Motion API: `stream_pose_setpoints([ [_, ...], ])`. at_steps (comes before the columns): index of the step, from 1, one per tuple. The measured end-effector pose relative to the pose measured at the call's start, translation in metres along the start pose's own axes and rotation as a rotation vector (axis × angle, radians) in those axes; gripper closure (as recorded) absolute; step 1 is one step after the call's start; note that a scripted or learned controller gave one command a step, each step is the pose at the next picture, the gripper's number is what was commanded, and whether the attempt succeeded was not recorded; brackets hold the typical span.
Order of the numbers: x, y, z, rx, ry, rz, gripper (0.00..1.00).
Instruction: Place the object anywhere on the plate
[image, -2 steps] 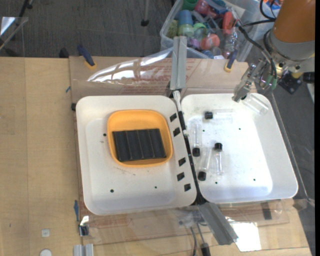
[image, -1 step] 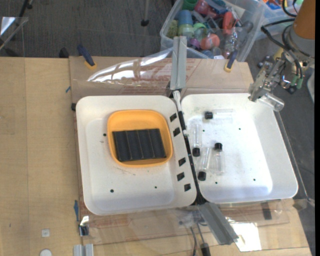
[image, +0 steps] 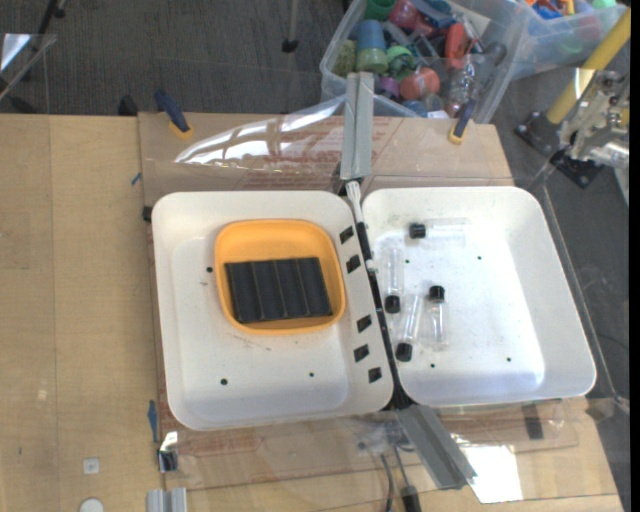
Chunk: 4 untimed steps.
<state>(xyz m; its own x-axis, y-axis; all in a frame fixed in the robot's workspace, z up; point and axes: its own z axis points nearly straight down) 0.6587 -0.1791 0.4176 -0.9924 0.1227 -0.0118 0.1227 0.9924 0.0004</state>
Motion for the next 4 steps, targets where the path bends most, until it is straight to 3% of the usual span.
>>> stream_pose_setpoints([
  [1,-0.002,-0.037,-0.020,0.000,0.000,-0.257,1.00],
  [3,-0.015,-0.041,-0.019,-0.003,-0.001,-0.969,1.00],
  [4,-0.015,-0.041,-0.018,-0.005,-0.001,-1.392,1.00],
])
